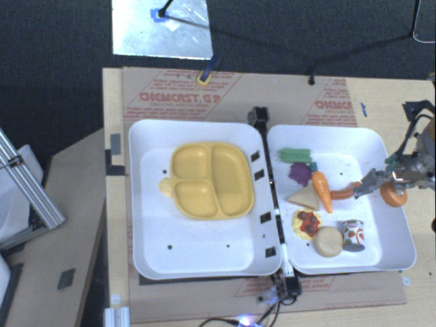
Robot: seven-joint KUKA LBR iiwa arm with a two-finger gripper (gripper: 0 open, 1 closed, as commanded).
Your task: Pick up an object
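Note:
The right bin (392, 237) holds several toy foods. Among them are a green vegetable (294, 155), a purple grape bunch (300, 174), an orange carrot (321, 190), a tan sandwich wedge (305, 197), and a red-orange sausage (343, 193). Nearer the front lie a pizza slice (306, 223), a round bun (328, 241) and a small white-and-orange can (353, 234). My gripper (366, 184) reaches in from the right, low over the bin. Its tip is right at the sausage's right end. Nothing is visibly held.
The left bin (146, 251) holds a yellow divided plate (208, 180). A black hinge strip (270, 196) runs between the two bins. The arm's wrist and orange band (394, 195) hang over the right bin's right wall.

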